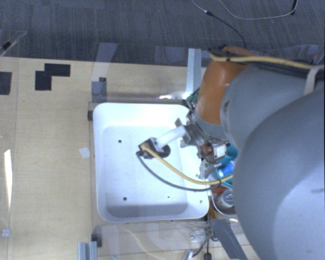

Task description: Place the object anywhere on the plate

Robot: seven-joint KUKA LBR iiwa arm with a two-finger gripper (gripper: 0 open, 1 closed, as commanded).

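- Where the grey arm (274,152) reaches in over the table (51,152), it hides everything past the arm-side rim of the white bin (109,167). Its orange band (213,96) sits above the bin's far arm-side corner.
- The hand (209,152) is low at the bin's arm-side rim, about midway along it. Wrist parts crowd it, so I cannot tell whether it is open or closed.
- A blue thing (228,166) shows just outside that rim, close beside the hand and partly under the arm. Too little of it is visible to name it, and I cannot tell whether it is the task's object.
- A round dish (222,202) with a pale rim peeks out just past the bin's near arm-side corner, most of it under the arm. It may be the plate, but that cannot be told for sure.
- The blue thing lies on the far side of the round dish, not on it. Whether the two touch cannot be told.
- A few small dark dots (119,141) mark the bin's floor.
- On the side of the bin away from the arm, a small pale scrap (84,151) lies on the table near the rim. Black square marks (51,76) sit farther off, beyond the bin's far corner.
- A metal post (194,71) stands at the bin's far rim, next to the orange band.
- Beyond the bin's far side, past the table's edge, lies dark carpet (101,25) with a thin cable (244,12) on it.
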